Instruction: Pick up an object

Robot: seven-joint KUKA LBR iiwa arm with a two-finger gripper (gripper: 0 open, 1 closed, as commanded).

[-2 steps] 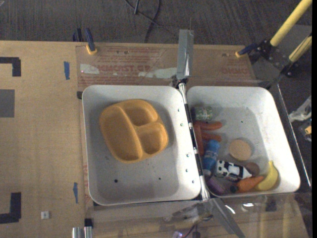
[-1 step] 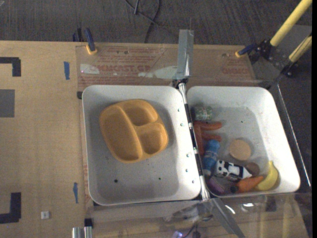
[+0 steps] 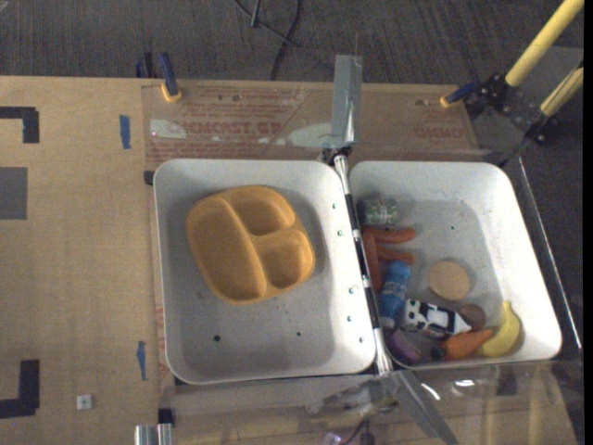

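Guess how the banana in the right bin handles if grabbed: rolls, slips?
The banana looks smooth and curved, so it may slip or pivot between fingers. It lies against the right bin corner wall beside a carrot, so pushing probably wedges it.

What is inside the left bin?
The left bin holds one yellow divided plate with three compartments, lying toward its back left. The compartments look bare. Whatever part of the bin floor lies beneath the plate is covered.

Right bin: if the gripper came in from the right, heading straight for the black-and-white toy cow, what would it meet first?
Probably the banana, lying between the wall of the right bin and the toy cow; depth is unclear.
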